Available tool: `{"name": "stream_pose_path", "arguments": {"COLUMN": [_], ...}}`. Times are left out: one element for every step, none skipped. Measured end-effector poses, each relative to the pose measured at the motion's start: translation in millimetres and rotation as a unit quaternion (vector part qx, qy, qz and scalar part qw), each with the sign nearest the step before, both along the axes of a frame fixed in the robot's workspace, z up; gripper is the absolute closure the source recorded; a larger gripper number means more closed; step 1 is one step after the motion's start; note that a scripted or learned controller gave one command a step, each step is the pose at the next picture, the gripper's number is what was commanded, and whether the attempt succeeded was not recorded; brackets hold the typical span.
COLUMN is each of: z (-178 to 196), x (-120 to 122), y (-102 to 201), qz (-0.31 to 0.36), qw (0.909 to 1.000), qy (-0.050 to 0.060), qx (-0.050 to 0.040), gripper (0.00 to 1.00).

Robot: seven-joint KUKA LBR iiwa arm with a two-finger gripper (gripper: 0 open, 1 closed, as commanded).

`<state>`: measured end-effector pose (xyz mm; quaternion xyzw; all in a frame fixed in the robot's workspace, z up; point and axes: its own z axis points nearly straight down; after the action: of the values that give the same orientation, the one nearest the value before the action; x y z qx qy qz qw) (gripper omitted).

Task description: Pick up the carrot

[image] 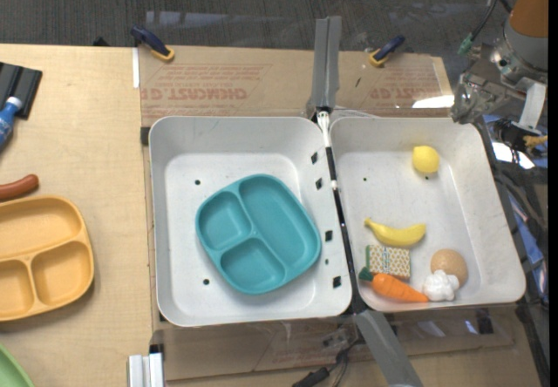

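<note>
The carrot (399, 288), orange with a green stub at its left end, lies along the front wall of the right bin (488, 202). It touches a small patterned box (388, 261) behind it and a white garlic-like lump (442, 286) on its right. My gripper (472, 105) hangs at the bin's far right corner, above the rim and far from the carrot. Nothing shows in its grasp.
The right bin also holds a banana (397, 231), a lemon (425, 159) and a brown egg (449, 263). A teal divided plate (255, 233) lies in the left bin (166, 202). A yellow tray (39, 259) and a sausage (17, 186) rest on the bench at left.
</note>
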<state>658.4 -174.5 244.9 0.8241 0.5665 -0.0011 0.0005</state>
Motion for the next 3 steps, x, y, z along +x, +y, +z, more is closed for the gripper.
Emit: {"name": "stream_pose_path", "arguments": {"z": [-9, -54, -54], "x": [0, 0, -8], "y": [63, 121, 150], "qz": [-0.098, -0.16, -0.422], "qw": [0.9951, 0.9871, 0.9068], "qy": [0.003, 0.002, 0.0], "qx": [0.0004, 0.0003, 0.0], "gripper": [1.0, 1.0, 1.0]}}
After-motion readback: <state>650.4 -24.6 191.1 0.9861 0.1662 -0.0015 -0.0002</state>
